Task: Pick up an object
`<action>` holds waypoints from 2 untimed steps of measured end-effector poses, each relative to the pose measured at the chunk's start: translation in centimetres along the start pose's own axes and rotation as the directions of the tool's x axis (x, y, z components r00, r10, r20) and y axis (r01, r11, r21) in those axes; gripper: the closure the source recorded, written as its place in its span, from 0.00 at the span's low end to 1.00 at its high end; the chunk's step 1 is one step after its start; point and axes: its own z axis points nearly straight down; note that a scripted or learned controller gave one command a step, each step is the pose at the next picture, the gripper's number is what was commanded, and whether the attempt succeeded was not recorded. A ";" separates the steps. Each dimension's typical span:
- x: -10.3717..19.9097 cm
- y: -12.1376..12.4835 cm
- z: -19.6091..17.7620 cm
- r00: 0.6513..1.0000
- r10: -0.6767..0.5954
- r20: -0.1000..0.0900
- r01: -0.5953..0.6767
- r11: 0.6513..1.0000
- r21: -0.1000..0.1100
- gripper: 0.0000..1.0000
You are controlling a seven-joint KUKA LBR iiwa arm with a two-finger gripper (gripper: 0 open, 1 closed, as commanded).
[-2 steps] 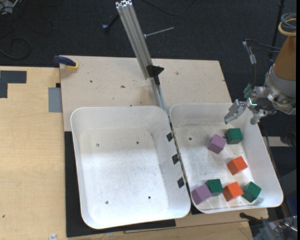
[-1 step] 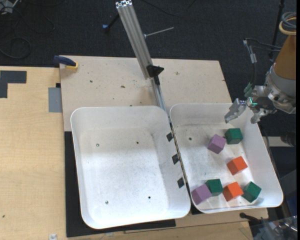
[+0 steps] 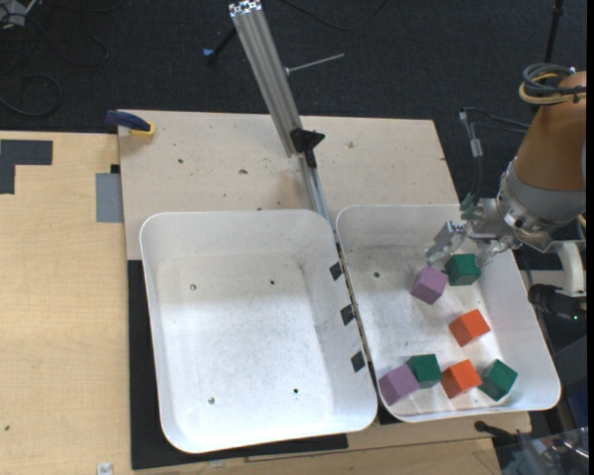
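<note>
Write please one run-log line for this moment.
arm: over right bin | gripper: above green cube | purple cube: beside it | grasp: not confirmed

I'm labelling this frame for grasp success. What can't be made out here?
- Gripper, camera view: too small and blurred to tell how the jaws stand.
- Green block beneath it: contact unclear; the gripper overlaps its top edge.
- Arm: cut off by the right edge.

A green block [image 3: 463, 268] sits right at the pincer [image 3: 467, 248], just below it. A purple block [image 3: 429, 285] lies tilted beside it, lower left of the pincer
</note>
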 end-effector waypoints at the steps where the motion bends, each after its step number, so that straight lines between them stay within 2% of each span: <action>1: 0.5 -0.4 4.5 1.000 0.001 0.000 -0.001 1.000 -0.001 0.00; 2: 0.2 -0.6 10.9 1.000 0.002 0.000 -0.002 1.000 0.000 0.00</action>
